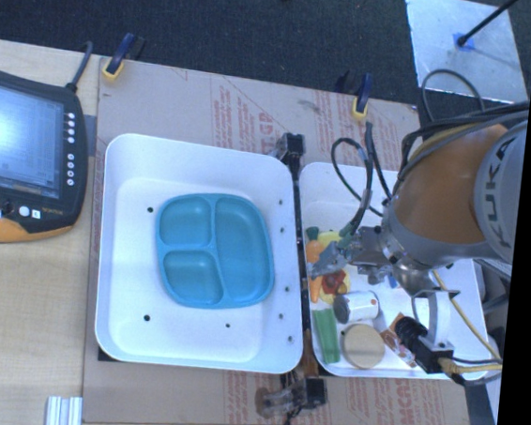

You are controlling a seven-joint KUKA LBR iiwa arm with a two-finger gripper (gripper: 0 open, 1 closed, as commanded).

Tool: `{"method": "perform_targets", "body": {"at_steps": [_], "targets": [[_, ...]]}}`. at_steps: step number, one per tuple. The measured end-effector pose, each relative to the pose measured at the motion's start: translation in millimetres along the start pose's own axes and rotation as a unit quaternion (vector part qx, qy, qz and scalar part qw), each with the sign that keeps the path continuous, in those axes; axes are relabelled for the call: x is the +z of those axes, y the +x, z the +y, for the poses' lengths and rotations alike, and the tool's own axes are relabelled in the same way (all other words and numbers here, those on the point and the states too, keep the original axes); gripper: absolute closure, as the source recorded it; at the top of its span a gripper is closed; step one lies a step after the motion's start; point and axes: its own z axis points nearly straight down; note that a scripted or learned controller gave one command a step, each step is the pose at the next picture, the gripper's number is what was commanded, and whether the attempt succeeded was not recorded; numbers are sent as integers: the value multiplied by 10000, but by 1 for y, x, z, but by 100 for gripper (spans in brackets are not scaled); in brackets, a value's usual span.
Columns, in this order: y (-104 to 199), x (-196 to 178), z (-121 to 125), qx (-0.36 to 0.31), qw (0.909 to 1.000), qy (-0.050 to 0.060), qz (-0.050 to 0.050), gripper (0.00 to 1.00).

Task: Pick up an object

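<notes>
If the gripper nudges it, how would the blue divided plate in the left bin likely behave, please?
The blue divided plate looks like moulded plastic, so probably stiff and light. It lies flat on the left bin floor, so it would likely slide, not tip. Its low rounded rim probably offers little to grip.

Your arm (480,192) is a thick, rounded body, grey on its outer casing with a broad orange band wrapping the section just above the wrist. Part of a dark "KUKA" lettering runs down the grey shell at the far right. Black cables (368,175) loop out from the wrist in loose arcs, and thinner yellowish wires (467,318) trail lower down. The wrist assembly is darker grey metal with blocky fittings. The claw (336,259) is a small, grey metallic piece; you cannot make out its finer details.
</notes>
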Motion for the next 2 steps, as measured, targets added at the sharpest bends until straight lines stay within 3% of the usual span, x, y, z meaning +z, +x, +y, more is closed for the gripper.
{"method": "perform_targets", "body": {"at_steps": [1, 2], "targets": [[-30, 6, 96, 9, 10000, -8, 3, 0], [-8, 6, 65, -4, 10000, 2, 1, 0]]}}
